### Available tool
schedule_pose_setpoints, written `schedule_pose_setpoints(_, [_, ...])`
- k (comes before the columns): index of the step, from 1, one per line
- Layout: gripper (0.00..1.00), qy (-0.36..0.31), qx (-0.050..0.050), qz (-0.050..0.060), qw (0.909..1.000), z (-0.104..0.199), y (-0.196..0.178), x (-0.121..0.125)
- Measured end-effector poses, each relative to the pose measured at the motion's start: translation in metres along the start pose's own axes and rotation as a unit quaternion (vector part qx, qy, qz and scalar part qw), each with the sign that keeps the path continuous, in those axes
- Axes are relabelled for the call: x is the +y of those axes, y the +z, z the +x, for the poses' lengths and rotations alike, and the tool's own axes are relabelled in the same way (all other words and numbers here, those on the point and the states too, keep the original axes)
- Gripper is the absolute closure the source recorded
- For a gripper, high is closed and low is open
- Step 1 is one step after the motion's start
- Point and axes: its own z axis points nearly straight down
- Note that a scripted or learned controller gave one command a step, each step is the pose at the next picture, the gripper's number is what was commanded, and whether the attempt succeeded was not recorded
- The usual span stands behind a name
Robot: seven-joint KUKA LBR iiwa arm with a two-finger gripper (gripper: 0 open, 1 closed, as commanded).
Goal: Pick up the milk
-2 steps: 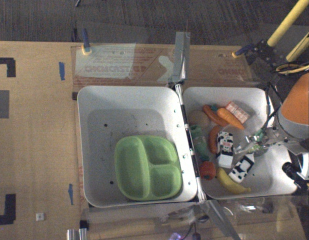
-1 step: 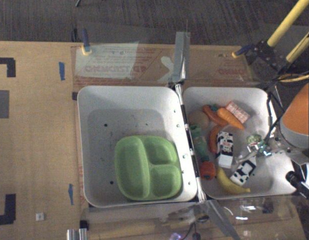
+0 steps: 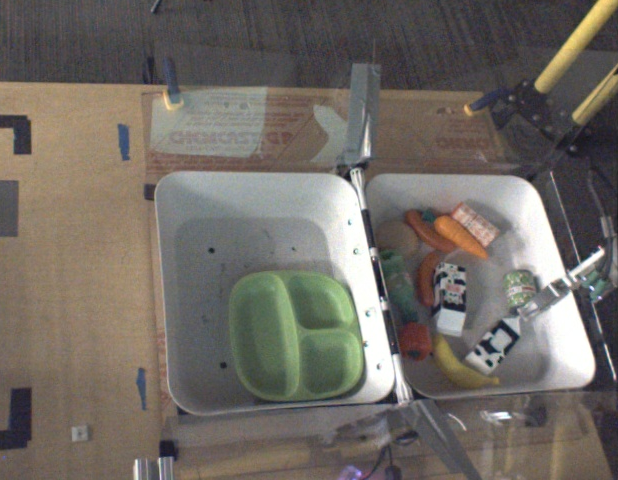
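Showing little of the gripper [image 3: 577,282] beyond a pale metal piece cut off at the right edge, slanting over the right bin [image 3: 564,366] beside a small green can [image 3: 520,285]; impossible to tell whether released or clenched. Placing the milk [image 3: 450,299], a cow-patterned carton, mid-bin and apart from the gripper, with a second black-and-white box [image 3: 495,346] nearer, touching a banana [image 3: 459,367]. Leaving dark items along the divider hard to make out.
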Motion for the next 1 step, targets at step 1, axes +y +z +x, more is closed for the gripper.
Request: schedule_pose_setpoints(1, [0.00, -0.008, 0.000, 0.000, 1.0000, 0.0350, -0.0050, 0.0573])
